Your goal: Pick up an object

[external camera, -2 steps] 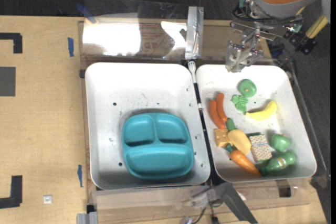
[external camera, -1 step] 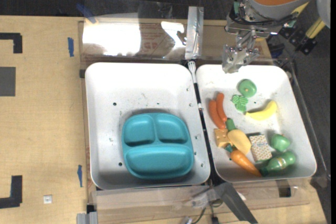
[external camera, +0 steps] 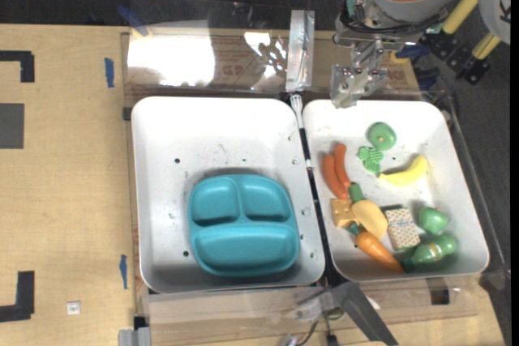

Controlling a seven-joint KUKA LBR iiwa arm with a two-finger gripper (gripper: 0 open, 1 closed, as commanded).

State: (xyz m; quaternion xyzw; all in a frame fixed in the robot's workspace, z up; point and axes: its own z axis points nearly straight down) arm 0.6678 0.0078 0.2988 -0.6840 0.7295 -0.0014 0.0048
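Observation:
The right bin [external camera: 462, 174] holds several toy foods: a round green piece [external camera: 380, 135], a yellow banana [external camera: 407, 172], a red-orange sausage [external camera: 335, 172], a pale yellow piece [external camera: 369, 216], an orange carrot [external camera: 378, 248], a speckled cube [external camera: 401, 228] and two green vegetables [external camera: 433, 219] [external camera: 434, 250]. My gripper [external camera: 357, 85] hangs over the bin's back left rim, behind the round green piece. It is open, with nothing between its fingers.
The left bin [external camera: 154, 134] carries a teal divided plate [external camera: 242, 224] towards its front. A metal divider post [external camera: 299, 49] stands behind the joint between the bins. Clear sheeting lies behind both bins, and a wooden bench top extends to the left.

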